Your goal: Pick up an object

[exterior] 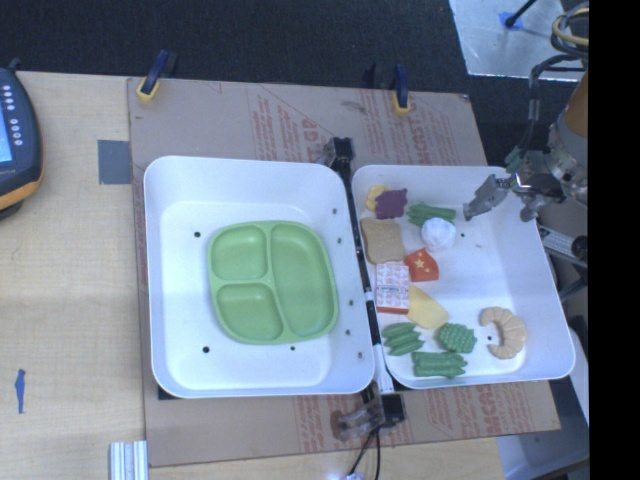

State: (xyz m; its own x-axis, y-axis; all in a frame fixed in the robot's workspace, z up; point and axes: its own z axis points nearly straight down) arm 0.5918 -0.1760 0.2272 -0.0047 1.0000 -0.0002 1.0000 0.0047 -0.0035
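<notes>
The right bin holds several toy foods: a purple piece, a green bean, a white ball, a brown bread slice, a red piece, a red-and-white packet, a yellow wedge, green vegetables and a tan croissant. My gripper hangs over the bin's upper right part, just right of the white ball and the bean. Its fingers stand open with nothing between them.
The left bin carries a green divided plate. A black clip sits at the far end of the seam between the bins. A handheld pendant lies at the bench's left edge. Blue clamps hold the cardboard's far edge.
</notes>
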